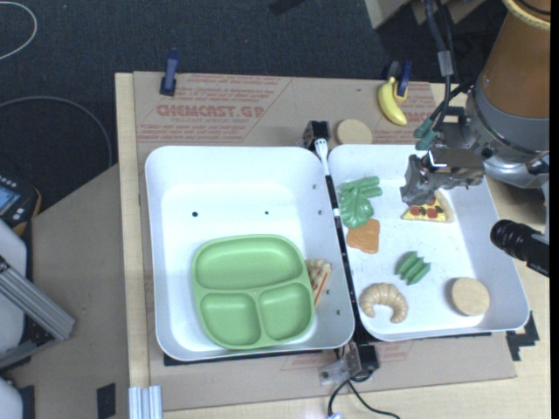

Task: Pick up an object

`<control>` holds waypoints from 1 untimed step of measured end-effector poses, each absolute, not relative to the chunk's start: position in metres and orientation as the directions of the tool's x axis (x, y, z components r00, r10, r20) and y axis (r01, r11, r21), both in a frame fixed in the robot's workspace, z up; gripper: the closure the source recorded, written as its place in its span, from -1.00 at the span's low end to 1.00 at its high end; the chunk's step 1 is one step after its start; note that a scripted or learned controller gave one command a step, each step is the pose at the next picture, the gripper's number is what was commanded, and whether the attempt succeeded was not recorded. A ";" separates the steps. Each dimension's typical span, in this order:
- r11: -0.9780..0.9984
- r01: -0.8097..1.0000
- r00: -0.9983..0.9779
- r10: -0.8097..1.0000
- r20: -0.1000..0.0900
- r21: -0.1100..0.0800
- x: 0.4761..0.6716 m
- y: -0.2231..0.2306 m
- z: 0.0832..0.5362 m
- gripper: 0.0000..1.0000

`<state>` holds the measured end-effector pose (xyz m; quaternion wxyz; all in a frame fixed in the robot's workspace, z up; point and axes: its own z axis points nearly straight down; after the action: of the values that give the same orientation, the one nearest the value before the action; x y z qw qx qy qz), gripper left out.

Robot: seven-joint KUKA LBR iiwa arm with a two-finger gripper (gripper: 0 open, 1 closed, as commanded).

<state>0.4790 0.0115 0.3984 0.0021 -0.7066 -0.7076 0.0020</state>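
A brown board on the surface carries two white bins over dark carpet. Our jaws hang low in the right bin, directly over the pizza slice; we cannot tell how wide they stand, nor whether they grip anything. We judge this the descent-to-grasp step: next comes closing on the slice, then lifting. It looks small, flat, yellow with red dots, so thin edges may slip. Outward lie a green leafy piece and a croissant.
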 end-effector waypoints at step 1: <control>0.001 1.000 -0.001 1.000 -0.001 0.003 0.480 0.011 0.412 1.00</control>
<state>0.4801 0.0106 0.4118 -0.0015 -0.7069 -0.7073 -0.0009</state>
